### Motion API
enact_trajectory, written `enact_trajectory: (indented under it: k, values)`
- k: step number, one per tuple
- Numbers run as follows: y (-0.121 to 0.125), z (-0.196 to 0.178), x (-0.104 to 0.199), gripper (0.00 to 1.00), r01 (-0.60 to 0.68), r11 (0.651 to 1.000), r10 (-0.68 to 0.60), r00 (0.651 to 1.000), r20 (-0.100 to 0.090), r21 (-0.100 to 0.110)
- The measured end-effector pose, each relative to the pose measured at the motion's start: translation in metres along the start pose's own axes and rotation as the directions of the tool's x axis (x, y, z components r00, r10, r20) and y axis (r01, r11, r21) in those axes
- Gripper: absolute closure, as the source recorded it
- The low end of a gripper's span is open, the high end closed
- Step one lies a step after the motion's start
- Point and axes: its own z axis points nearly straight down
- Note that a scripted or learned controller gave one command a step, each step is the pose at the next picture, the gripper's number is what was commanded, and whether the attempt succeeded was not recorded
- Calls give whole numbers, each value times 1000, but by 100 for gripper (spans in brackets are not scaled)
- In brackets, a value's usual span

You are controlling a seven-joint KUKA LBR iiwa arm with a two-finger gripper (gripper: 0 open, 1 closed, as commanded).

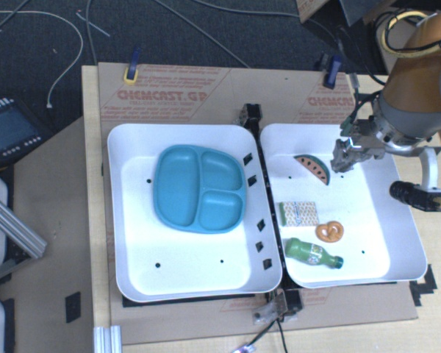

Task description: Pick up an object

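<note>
Bench: cardboard-topped bench [206, 87] stood on a dark carpeted floor, with loose cables [73, 20] trailing behind it and 2 blue clamps at its far edge.
Bins: 2 shallow white bins sat side by side, the left bin [132, 219] and the right bin [382, 226], joined along a black divider.
Left bin: it held 1 blue divided plate [200, 188] with 3 compartments, lying flat near the middle.
Right bin: it held 4 small things.
Watermelon slice: the toy watermelon slice [314, 168] lay in the far part of the right bin, just left of the gripper.
Packet: a small patterned packet [299, 213] lay flat near the divider.
Pretzel: an orange pretzel [329, 231] lay just right of the packet.
Bottle: a green bottle [313, 253] lay on its side nearest the camera, below the pretzel.
Arm: the arm [419, 87] reached in from the right, over the far right corner of the right bin.
Gripper: the gripper [345, 155] pointed down beside the watermelon slice; whether it was clenched or released could not be told, and nothing was seen in its grasp.
</note>
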Motion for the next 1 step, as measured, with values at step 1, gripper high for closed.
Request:
enact_trajectory:
  k: [1]
  values:
    - [3,-11,56,100,-1,1000,1,1000,1,0]
